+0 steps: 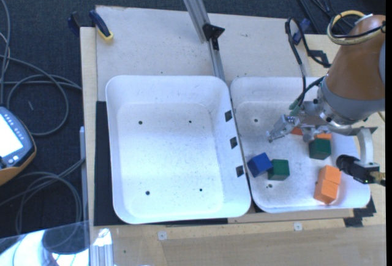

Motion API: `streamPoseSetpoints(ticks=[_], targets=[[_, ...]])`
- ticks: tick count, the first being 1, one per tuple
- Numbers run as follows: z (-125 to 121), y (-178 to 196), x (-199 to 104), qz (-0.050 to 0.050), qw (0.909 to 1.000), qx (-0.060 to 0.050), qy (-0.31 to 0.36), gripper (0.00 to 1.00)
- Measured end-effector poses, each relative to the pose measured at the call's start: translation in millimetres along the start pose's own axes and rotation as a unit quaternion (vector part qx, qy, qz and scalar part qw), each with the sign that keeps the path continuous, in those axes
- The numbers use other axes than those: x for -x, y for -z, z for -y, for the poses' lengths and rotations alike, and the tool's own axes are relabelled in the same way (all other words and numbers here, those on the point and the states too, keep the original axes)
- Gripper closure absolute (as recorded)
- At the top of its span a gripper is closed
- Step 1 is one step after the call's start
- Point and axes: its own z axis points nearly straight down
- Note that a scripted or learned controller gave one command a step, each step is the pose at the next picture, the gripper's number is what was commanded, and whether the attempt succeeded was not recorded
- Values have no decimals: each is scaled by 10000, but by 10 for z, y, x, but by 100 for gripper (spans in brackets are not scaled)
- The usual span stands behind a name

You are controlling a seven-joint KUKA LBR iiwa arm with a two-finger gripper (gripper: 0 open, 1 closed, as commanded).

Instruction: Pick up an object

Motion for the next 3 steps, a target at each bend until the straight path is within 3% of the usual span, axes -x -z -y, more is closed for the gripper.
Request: streamPoseSetpoints(ticks=[1,2,3], targets=[[106,-954,27,6,10000,-4,-33,0],[-156,-1123,-11,7,10000,76,-8,0],[-152,-1151,1004,22,10000,11,-43,0]])
